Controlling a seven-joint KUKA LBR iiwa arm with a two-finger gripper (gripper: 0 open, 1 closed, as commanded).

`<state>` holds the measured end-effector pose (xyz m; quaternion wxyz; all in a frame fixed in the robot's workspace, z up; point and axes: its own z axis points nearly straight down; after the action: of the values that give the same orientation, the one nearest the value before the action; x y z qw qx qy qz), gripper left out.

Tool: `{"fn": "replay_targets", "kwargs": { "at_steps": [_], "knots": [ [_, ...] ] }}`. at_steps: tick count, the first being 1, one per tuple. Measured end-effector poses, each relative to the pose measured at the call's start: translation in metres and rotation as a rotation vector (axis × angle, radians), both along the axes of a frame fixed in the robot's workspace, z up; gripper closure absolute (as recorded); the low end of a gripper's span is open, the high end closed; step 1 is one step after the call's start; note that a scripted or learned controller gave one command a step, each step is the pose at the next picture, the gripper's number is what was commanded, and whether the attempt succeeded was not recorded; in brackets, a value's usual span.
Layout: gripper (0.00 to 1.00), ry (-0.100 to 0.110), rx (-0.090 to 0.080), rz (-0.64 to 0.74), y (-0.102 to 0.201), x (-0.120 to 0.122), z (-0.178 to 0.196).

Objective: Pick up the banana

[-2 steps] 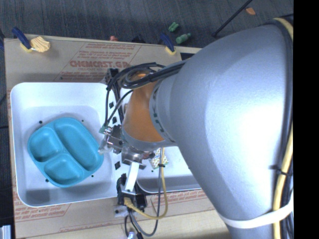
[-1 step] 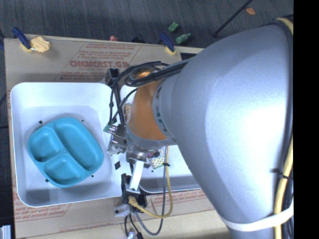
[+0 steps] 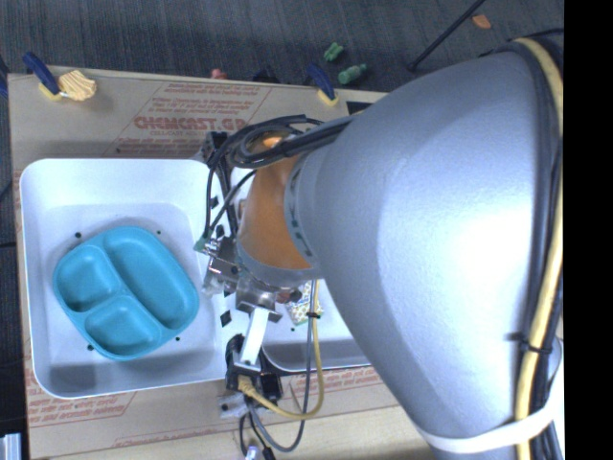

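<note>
My grey arm, with its orange band (image 3: 273, 223), reaches in from the right and covers nearly all of the right bin (image 3: 306, 355). The gripper (image 3: 251, 297) hangs below the band, pointing down over the right bin's left edge, close to the wall between the two bins. The wrist hides whatever lies under it, and the arm's bulk hides the rest of that bin's floor.
A blue plate with three compartments (image 3: 124, 290) lies in the left bin (image 3: 38, 190), well left of the gripper. Both bins rest on a cardboard sheet (image 3: 192, 113), held by blue clamps (image 3: 43, 73) at the back edge.
</note>
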<state>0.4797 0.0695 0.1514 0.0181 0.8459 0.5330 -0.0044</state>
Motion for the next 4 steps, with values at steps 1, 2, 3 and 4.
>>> {"fn": "replay_targets", "kwargs": {
  "at_steps": [1,2,3,4],
  "knots": [
    [1.00,-0.005,-0.002,-0.015,0.001,0.002,-0.001],
    [1.00,-0.009,0.001,-0.094,0.003,0.003,0.000],
    [1.00,-0.012,0.002,-0.120,0.002,0.003,0.000],
    [1.00,0.013,0.032,-0.156,0.028,-0.002,0.003]
  ]
}}
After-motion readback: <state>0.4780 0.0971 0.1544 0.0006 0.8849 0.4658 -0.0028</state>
